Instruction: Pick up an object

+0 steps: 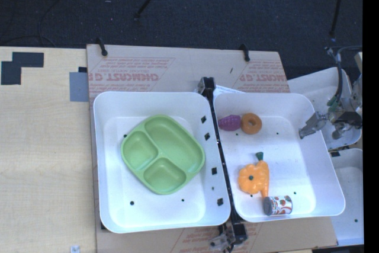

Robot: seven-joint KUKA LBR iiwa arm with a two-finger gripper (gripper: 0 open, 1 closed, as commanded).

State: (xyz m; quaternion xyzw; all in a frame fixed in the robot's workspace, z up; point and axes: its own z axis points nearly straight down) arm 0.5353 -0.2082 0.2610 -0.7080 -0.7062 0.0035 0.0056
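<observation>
**Four small toys to pick from in the right bin**

In the right bin [308, 157]: a purple toy [230, 122] touching a brown donut [251, 123] near the far wall, an orange pepper [254, 179] with a green stem in the middle, a small can [278, 205] lying on its side near the front wall, just beside the pepper.

Probably all light, hard plastic. Smooth and a bit slippery, not easy to break. Pepper: fat and lumpy, best pinched across its middle, well away from the thin stem. Can: round, likely to roll, best squeezed across its short sides. Donut: a flat ring, good to grab by the rim, but the purple toy sits in the way.

In the left bin [106, 186]: a green plate [163, 154] with three sections, thin and shiny.

Gripper [323, 122] over the right edge of the right bin, near nothing. Open or closed, cannot tell. Nothing held.
</observation>
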